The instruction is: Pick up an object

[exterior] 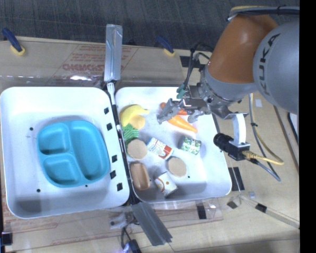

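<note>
Over the right bin (213,181), tool (174,108) hovers at carrot (182,123); grip state indiscernible. Approach step; descent and closure needed next.

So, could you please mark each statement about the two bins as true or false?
1. The blue tray lies in the left bin. True.
2. The banana lies in the left bin. False: it lies in the right bin.
3. The gripper is above the right bin, near the carrot. True.
4. The blue tray holds a carrot. False: its compartments hold nothing.
</note>
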{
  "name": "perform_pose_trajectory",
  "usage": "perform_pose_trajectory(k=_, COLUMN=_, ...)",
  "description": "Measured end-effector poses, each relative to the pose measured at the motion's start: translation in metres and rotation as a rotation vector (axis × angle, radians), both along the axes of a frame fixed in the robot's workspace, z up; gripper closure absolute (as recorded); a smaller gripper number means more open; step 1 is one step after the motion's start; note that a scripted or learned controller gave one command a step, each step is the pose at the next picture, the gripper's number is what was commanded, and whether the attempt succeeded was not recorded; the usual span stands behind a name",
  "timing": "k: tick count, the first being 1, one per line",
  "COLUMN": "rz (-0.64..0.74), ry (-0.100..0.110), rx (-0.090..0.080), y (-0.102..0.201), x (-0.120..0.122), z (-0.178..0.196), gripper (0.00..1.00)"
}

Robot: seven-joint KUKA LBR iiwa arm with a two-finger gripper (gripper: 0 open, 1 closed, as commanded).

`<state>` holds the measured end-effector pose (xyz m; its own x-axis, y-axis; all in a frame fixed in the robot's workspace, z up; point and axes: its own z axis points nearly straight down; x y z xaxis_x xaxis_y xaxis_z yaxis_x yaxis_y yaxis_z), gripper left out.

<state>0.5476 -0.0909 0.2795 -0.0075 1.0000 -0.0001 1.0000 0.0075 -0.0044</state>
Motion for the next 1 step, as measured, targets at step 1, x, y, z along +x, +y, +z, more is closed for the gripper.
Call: perform_pose_trajectory(k=1, rz=-0.076, ry=0.008, rx=0.000, y=-0.0565, x=-0.0404, z=-0.1127, gripper=0.00)
